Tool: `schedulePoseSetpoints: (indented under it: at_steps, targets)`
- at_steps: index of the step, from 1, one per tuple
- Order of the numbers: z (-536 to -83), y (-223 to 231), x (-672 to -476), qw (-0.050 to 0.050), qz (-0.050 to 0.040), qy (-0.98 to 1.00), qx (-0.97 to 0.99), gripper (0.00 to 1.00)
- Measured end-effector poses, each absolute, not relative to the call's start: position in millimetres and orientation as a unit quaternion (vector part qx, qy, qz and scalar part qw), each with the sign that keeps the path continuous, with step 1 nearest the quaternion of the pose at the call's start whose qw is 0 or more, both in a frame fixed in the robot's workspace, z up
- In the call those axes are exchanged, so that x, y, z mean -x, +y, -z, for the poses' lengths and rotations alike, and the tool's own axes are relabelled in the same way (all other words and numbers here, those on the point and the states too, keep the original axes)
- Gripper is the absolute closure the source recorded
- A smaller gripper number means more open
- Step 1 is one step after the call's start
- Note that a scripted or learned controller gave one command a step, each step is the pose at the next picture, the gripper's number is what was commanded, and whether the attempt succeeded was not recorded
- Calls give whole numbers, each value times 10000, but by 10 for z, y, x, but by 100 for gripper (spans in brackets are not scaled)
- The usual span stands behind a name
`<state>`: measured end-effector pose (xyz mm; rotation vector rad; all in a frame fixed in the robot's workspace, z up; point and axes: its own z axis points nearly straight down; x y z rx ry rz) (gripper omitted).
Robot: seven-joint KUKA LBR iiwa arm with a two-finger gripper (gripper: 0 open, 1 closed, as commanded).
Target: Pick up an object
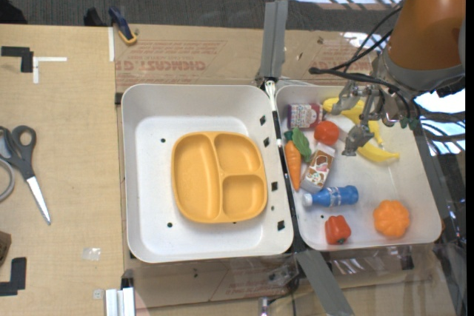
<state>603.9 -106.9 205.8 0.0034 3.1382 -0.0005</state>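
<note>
The right bin (426,181) holds several toy foods. Among them are a yellow banana (381,153), a red tomato (326,132), an orange carrot (294,163), a small juice carton (318,169), a blue and white bottle (334,196), a red pepper (337,229) and an orange fruit (391,219). My gripper (361,131) hangs over the back of this bin, between the tomato and the banana and partly covering a second yellow piece (348,106). I see nothing lifted in it.
The left bin (141,181) holds a yellow divided plate (220,176). A purple-labelled jar (304,115) and a green piece (300,138) lie by the wall between the bins. Scissors (27,168) rest on the bench far left. Cables trail behind the arm at the right.
</note>
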Motion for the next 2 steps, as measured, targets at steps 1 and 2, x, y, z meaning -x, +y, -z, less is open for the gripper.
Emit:
schedulePoseSetpoints:
  at_steps: [1,2]
  targets:
    - [-1196,-1600,-6351,130,20,9990,-423,0]
    - [-1149,-1789,-6462,46,-20,9981,-613,0]
